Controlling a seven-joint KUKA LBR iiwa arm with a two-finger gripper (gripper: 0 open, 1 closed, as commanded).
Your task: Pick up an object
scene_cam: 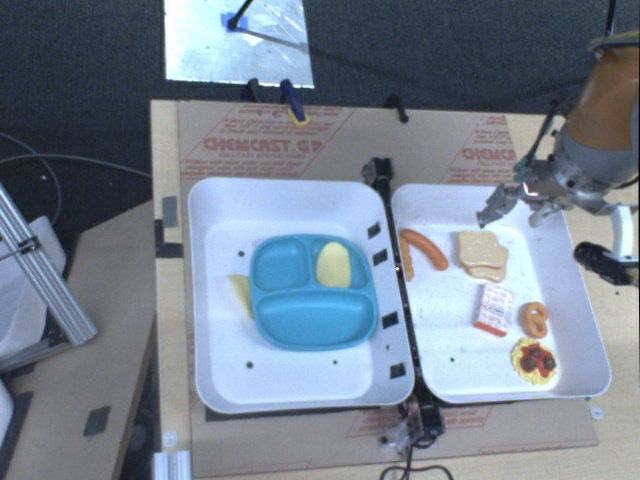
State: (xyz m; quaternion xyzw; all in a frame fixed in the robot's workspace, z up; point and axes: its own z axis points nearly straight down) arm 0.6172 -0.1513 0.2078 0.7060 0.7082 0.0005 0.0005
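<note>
The right bin (pixel 575 298) holds an orange sausage (pixel 425 249), a slice of toast (pixel 482 255), a red and white packet (pixel 492 309), a small doughnut (pixel 534 318) and a mini pizza (pixel 535 360). My gripper (pixel 515 212) hangs over the bin's far edge, just above and behind the toast. It is open, its two fingers are spread apart, and nothing is between them.
The left bin (pixel 215 268) carries a blue divided plate (pixel 312 298) with a yellow oval item (pixel 333 264) in its far right compartment, and a pale yellow piece (pixel 240 294) lies at the plate's left side. A black divider (pixel 392 268) runs between the bins.
</note>
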